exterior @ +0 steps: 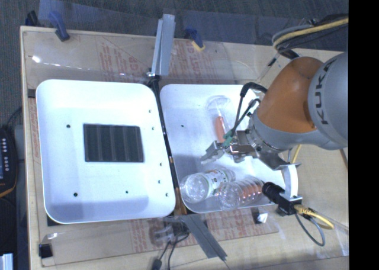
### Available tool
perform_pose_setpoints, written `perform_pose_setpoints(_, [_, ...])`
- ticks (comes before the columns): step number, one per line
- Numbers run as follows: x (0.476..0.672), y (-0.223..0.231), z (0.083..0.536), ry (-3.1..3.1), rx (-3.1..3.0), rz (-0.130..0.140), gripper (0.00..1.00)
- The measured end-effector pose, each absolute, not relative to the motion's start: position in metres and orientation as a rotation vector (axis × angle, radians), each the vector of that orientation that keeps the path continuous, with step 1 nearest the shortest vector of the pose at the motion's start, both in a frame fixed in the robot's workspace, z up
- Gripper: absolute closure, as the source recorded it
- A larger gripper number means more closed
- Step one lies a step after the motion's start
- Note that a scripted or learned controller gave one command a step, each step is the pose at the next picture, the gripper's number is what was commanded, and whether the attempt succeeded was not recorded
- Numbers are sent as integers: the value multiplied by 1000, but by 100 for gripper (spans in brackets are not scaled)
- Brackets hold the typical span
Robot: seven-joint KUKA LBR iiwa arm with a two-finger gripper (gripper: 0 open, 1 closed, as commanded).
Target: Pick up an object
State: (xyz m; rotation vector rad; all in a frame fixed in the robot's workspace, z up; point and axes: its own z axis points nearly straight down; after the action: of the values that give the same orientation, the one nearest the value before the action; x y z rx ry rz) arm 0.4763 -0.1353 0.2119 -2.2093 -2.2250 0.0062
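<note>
My gripper (218, 148) hangs low over the middle of the right bin (183, 115), reaching in from the right under the orange wrist band. Just behind its tip lies a slim clear tube with an orange-red core (219, 122), pointing away from me. A clear plastic bottle (204, 183) lies on its side near the bin's front edge. Beside it is a second clear container with copper-coloured contents (241, 192). Nothing shows between the fingers.
The left bin (59, 144) holds a dark ribbed rectangular pad (113, 142). A grey metal bar (161, 44) stands behind the gap between the bins. Blue clamps (60, 31) grip the bench's back edge. Cables and a yellow connector (312, 218) trail at front right.
</note>
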Motion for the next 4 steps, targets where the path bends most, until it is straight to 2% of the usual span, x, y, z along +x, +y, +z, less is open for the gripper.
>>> perform_pose_setpoints(1, [475,-180,122,-2350,-2077,4,0])
perform_pose_setpoints(2, [501,-209,102,-2361,-2070,0,0])
perform_pose_setpoints(3, [591,-210,102,-2464,-1945,2,0])
perform_pose_setpoints(4, [624,-184,99,-2495,-1923,17,0])
